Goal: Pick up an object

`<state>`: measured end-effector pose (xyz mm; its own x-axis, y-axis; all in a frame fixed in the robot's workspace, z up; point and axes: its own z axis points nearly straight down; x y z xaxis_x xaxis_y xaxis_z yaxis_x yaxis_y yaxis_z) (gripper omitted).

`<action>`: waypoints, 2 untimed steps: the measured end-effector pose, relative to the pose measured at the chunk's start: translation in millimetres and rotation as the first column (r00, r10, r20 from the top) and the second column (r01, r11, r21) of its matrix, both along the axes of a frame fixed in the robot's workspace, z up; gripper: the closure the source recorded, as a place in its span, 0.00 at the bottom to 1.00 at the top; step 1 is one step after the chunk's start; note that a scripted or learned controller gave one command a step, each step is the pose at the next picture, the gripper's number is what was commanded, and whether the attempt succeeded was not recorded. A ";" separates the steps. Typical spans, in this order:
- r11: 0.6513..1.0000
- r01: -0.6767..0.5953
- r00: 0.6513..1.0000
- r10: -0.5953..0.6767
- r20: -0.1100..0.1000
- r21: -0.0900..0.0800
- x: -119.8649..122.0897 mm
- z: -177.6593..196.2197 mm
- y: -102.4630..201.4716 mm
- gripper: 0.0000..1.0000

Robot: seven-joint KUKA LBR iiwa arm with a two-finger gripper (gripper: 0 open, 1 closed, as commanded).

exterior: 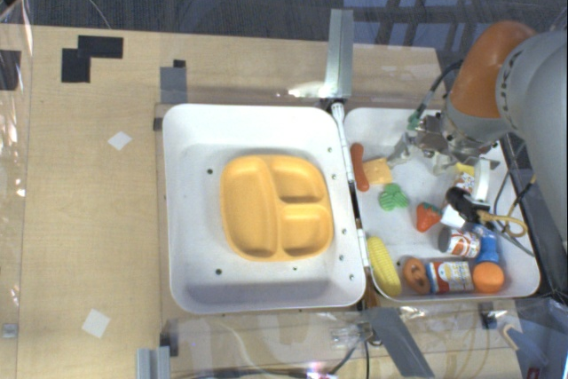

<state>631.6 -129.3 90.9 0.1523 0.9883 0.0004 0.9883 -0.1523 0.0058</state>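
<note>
My gripper (pixel 423 153) hangs over the back of the right bin (pixel 524 284), its two metal fingers spread apart with nothing between them. Just left of it lie a yellow cheese wedge (pixel 377 171) and a red-orange sausage (pixel 358 166). A green vegetable (pixel 393 198) and a red strawberry (pixel 429 216) lie in front of it. Along the front wall are a corn cob (pixel 382 263), a lying bottle (pixel 439 276), an orange (pixel 488 278) and a small red-labelled can (pixel 465 243).
The left bin (pixel 186 280) holds a yellow divided plate (pixel 275 206). A metal post (pixel 340 58) stands at the back between the bins. The grey arm with its orange band (pixel 484 71) reaches in from the right.
</note>
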 end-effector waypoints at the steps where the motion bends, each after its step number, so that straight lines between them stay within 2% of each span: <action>1: 0.981 0.192 0.981 -0.192 0.001 0.002 39.2 17.0 28.4 0.00; 2: 0.897 0.442 0.897 -0.442 0.000 0.004 25.5 58.5 43.4 0.00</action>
